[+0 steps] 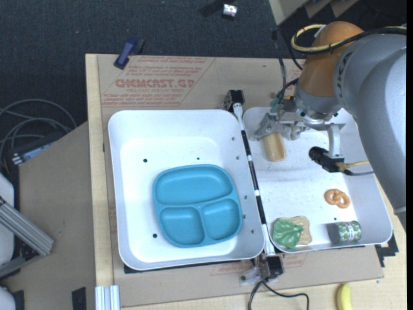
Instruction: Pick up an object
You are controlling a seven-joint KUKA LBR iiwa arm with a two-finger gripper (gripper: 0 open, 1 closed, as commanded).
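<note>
Nearest in the right bin (381, 228): a green leaf-shaped piece (288, 231) and a small green can (344, 232), near each other. Beyond them, a pretzel (336, 198). At the bin's far left, a tan cylinder (275, 147) lies directly under the gripper (279, 129); whether its claw is released or clenched cannot be told. Left bin (129, 173): 1 blue tray (197, 204) with 3 compartments.

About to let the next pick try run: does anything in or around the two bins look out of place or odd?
Nothing in the bins looks spilled or damaged. Two strays lie outside them: a yellow object at the bench's front edge beyond the right bin, and a blue item at the bench's far left corner. The blue tray sits slightly askew in the left bin.
</note>
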